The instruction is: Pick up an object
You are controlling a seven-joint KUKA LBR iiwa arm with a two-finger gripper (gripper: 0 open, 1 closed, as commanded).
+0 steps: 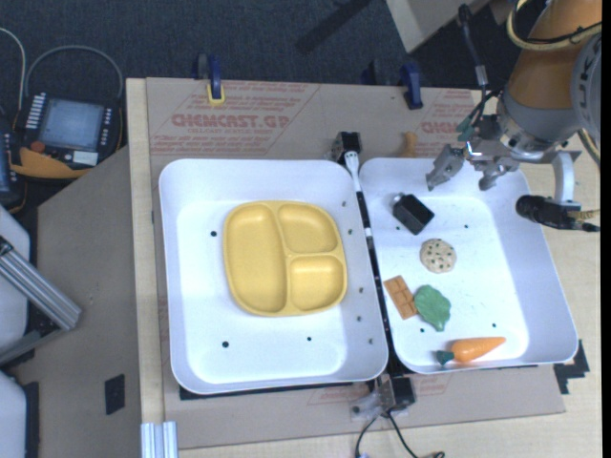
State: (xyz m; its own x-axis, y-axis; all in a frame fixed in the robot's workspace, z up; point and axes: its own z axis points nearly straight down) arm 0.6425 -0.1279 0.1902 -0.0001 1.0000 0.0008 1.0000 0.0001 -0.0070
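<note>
Where the tabletop [143, 256] carries two white bins side by side, the left bin [191, 351] holds a yellow divided plate [284, 256] at its centre. The right bin [520, 284] holds the smaller items: a black block [413, 213] near its far left corner; a round cookie [438, 255] just nearer than that; a brown cracker [400, 297] at the left edge, touching a green leafy piece [432, 306]; and an orange carrot [473, 349] along the near edge. The pincer [469, 168] hangs over the far edge of the right bin, fingers apart, nothing between them.
</note>
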